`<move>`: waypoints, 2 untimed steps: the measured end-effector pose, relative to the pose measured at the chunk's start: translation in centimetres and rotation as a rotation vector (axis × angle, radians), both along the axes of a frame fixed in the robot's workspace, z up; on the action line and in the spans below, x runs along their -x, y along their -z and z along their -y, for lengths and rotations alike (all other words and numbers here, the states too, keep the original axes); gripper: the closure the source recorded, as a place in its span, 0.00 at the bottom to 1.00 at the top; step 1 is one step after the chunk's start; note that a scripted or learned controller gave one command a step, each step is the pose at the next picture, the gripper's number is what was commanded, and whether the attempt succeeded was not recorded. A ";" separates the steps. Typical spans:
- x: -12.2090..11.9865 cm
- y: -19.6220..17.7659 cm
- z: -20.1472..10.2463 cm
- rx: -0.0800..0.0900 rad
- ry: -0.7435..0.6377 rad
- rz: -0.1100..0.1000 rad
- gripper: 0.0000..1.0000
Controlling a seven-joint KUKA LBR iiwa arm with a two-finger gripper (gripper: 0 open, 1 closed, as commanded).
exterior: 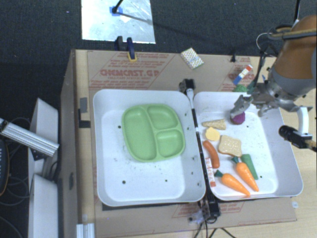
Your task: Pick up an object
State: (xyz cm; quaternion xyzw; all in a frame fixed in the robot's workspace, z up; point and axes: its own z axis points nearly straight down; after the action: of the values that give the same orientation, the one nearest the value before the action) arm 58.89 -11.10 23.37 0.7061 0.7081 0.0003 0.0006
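From the overhead camera I have the gripper (241,108) low over the back of the right bin (285,157), right on top of a small purple object (238,117). I think it is a toy vegetable, but it is too small and too covered to name. The purple piece sits directly under the fingertips; whether the fingers are closed around it or just hovering, I cannot tell from this angle.

In front of it lies a cluster: a yellow piece (212,133), a bread slice (230,146), a red sausage-like piece (212,154), two carrots (246,175) and a green piece (249,164). The left bin (106,148) carries a green divided plate (152,132).

My worry is a glancing grasp: a rounded piece could squirt out sideways if the fingers close off-centre, or roll toward the bin's back wall. If the arm descends further, it may press the fingertips into the bin floor.

The arm's bulk hides the wrist and part of the bin's far corner.
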 end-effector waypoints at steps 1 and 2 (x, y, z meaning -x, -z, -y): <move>-1.0 12.9 2.9 -0.001 0.002 -0.004 0.00; -7.3 15.4 3.5 -0.005 -0.005 -0.034 0.00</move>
State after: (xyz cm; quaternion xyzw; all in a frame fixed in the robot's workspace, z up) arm 66.18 -14.65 7.92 0.7044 0.7097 -0.0099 -0.0133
